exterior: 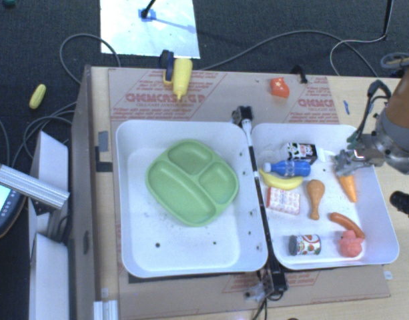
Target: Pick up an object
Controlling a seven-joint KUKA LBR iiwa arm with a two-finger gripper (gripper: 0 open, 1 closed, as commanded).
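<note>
Cardboard-lined bench (211,89), dark carpet; hand (351,160) seemingly over carrot (349,187).

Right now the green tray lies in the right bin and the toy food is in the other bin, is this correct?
Not quite: the camera view shows the green tray in the left bin. The toy food, such as the banana and carrot, is in the right bin.
</note>
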